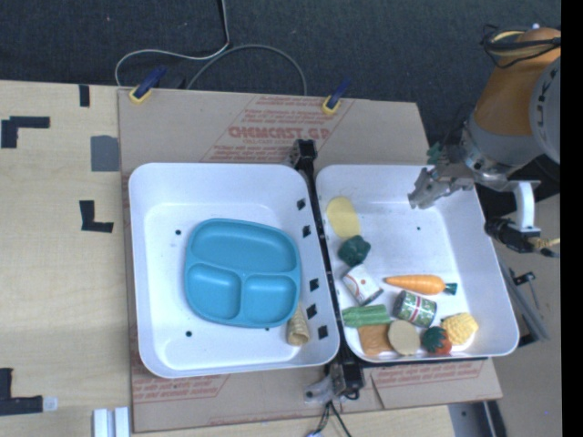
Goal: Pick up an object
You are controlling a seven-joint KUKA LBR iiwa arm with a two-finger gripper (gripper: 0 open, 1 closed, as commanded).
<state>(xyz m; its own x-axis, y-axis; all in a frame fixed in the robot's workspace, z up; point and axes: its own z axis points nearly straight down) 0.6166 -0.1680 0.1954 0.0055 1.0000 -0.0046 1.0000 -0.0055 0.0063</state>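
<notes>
Red print on the cardboard sheet (264, 130) under the two bins reads approx. "CHEMCAST GP", seen upside down just behind the bins; smaller red lines under it are too blurred to read. More red print shows on the sheet's front edge, also unreadable. The small can (415, 309) in the right bin has a label, but its text is too small to make out.

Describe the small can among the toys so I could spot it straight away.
Look at the right white bin, then at the heap of toy food along its near edge. The can lies on its side just under the orange carrot, left of the yellow corn cob. Its green and red label and metal end set it apart.
</notes>
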